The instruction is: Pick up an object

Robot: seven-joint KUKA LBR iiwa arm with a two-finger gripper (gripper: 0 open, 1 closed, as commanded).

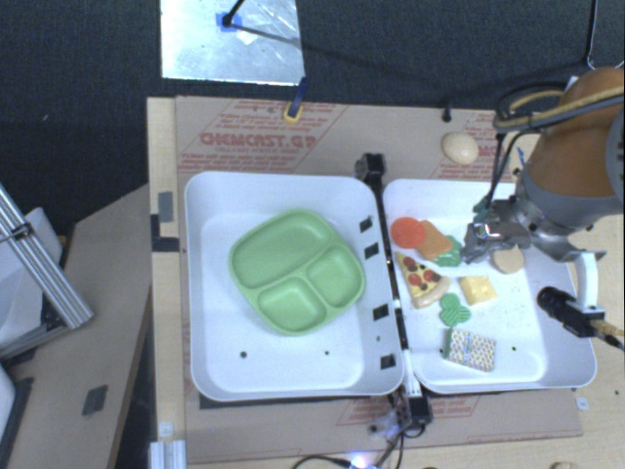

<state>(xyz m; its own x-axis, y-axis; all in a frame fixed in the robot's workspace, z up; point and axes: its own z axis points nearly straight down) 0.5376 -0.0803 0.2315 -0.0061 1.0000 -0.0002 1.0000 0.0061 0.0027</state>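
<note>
Dark carpet surrounds a tabletop (254, 125) covered with printed cardboard, on which two shallow white bins sit side by side. At centre frame, the left bin (210, 340) holds a green divided plate (296, 272), tilted a little. To the right of it, the right bin (557, 364) carries a scatter of small toy foods: an orange-red round piece (408, 231), a pizza slice (424, 279), a yellow cheese wedge (478, 289), a green leafy piece (453, 310) and a patterned packet (472, 349) toward the bin's lower edge. A pale egg-shaped object (460, 147) lies on the cardboard above the right bin. From the right side the arm (581, 154) reaches in, and its tool (479, 242) sits low over the upper part of the right bin, just beside a green piece (448, 256) and a tan one (507, 260). Whether its fingers are apart or together cannot be told.
</note>
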